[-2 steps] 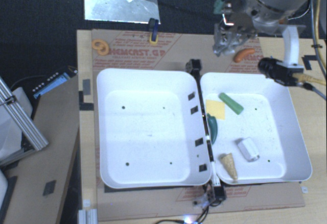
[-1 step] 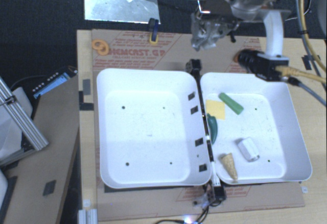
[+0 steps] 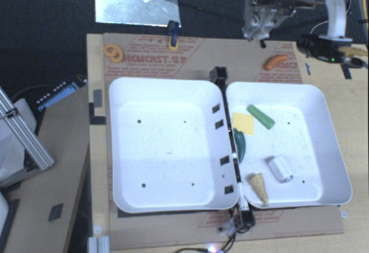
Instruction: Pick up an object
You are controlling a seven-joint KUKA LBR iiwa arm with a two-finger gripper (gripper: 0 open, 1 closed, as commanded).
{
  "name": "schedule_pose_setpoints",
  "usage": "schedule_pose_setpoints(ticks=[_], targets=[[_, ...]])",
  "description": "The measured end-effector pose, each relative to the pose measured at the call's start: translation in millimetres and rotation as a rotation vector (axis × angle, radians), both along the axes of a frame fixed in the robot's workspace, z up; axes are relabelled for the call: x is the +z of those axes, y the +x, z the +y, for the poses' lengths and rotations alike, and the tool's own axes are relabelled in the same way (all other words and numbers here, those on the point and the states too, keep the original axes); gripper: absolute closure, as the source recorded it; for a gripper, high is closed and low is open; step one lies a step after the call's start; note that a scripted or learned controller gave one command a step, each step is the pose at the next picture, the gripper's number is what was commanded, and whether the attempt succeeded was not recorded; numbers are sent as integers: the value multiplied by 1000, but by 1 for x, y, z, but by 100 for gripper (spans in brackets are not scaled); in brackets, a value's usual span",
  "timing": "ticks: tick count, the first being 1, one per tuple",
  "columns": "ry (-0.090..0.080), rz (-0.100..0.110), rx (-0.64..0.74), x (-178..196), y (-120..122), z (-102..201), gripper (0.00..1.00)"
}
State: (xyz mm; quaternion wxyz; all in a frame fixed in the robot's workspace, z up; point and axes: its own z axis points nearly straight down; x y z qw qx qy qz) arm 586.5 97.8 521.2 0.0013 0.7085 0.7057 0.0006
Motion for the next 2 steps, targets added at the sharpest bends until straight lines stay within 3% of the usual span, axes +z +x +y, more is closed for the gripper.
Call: schedule_pose_setpoints(ticks=[1, 2], targets=[[4, 2, 14, 15, -104, 40, 100], [-2, 1, -4, -13, -27, -56, 100]])
